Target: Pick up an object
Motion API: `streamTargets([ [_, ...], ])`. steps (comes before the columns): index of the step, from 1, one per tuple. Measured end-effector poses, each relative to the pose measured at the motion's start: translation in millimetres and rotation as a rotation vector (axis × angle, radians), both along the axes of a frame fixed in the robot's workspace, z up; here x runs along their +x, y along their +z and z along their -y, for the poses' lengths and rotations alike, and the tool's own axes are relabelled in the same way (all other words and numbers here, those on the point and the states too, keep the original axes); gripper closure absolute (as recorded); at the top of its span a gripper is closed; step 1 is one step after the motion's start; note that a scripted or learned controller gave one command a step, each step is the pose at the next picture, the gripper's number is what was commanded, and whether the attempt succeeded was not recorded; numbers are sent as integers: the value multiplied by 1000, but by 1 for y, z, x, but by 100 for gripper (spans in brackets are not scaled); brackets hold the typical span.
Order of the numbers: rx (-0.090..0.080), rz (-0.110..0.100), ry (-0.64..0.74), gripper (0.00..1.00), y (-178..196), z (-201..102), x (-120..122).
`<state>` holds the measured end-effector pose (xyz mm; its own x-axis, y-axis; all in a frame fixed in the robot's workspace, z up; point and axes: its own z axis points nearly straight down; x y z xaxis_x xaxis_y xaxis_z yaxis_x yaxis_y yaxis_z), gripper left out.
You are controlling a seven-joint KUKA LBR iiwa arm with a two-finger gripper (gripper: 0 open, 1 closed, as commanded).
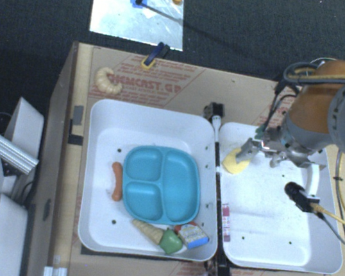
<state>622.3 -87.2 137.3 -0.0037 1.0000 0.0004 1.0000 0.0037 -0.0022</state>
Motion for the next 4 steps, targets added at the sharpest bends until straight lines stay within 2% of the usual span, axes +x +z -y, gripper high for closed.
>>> streamTargets([
  [1,0,3,1,0,-54,-1,39],
  [2,0,7,3,100,-42,-1,41],
  [3,0,7,3,0,-42,-1,41],
  [4,-1,4,0,0,-52,-1,39],
])
